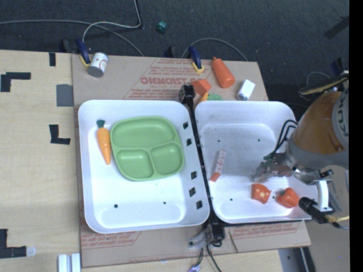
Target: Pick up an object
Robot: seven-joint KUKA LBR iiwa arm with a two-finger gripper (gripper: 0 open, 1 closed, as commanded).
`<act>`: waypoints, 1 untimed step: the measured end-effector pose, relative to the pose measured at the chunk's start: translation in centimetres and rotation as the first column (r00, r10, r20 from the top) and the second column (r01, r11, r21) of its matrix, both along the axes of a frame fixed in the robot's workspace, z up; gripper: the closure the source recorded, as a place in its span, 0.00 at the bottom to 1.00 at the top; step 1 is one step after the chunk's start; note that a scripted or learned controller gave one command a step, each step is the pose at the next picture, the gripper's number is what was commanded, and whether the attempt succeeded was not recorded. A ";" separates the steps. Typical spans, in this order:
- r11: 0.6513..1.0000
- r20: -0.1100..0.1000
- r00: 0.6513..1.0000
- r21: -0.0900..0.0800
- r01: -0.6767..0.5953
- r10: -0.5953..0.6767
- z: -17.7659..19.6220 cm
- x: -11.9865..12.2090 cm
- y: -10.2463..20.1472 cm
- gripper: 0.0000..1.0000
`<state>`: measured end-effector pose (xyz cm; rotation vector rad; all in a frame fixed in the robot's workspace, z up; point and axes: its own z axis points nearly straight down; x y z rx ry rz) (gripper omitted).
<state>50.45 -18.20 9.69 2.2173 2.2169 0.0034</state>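
On the cardboard-covered bench, two shallow white bins are sitting side by side, their inner walls touching along a black clip-studded seam. The left bin is holding a green divided plate, three compartments showing, lying flat a little toward the far side. The right bin is taking the arm, which is reaching in from the right, its orange band bulging over the bin's right wall. The gripper is hanging low over the right part of that bin's floor; from here I cannot tell whether its fingers are spread or closed, and nothing is visibly sitting between them.

Just near of the gripper, a small orange-red tomato-like toy is lying on the bin floor, close to the gripper but not gripped. Beside it to the right, a second orange piece is lying against the near-right corner. A slim pale stick with a red end is lying left of the gripper, nearer the seam.

In the left bin a toy carrot is lying just left of the plate, its green top pointing far. Beyond the bins, on the cardboard, an orange bottle-shaped toy, a small white block and a little silver can are lying apart from one another.
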 end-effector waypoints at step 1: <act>1.000 0.000 1.000 0.000 0.000 0.000 0.0 0.0 0.0 0.00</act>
